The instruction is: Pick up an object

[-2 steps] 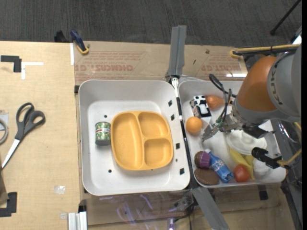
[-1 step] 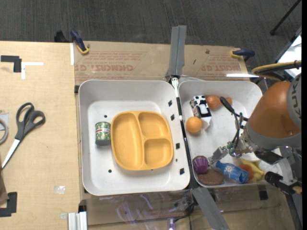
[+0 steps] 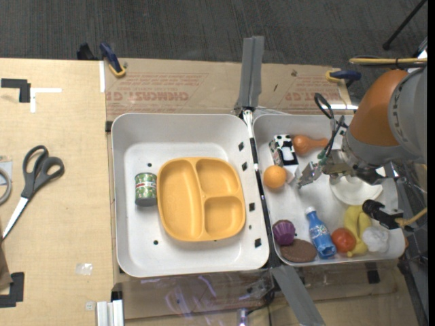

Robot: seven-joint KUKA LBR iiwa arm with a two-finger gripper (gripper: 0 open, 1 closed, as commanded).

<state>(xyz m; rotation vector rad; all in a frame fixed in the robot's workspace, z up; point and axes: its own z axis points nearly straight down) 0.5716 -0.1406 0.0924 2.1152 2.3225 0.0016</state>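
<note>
Reaching in from the right, the gripper (image 3: 309,175) is seen low inside the right bin (image 3: 397,253), its fingers parted with nothing between them. An orange ball (image 3: 274,176) lies just beside it, a blue bottle (image 3: 319,233) nearer the front. A yellow divided plate (image 3: 201,199) sits in the left bin (image 3: 129,182).

The two bins (image 3: 122,202) look like smooth white plastic with a soft shine. The divided yellow plate (image 3: 201,199) is matt plastic. The desk (image 3: 58,202) has a pale, wood-like matt surface. The scissors (image 3: 30,182) have black plastic handles and metal blades.
</note>
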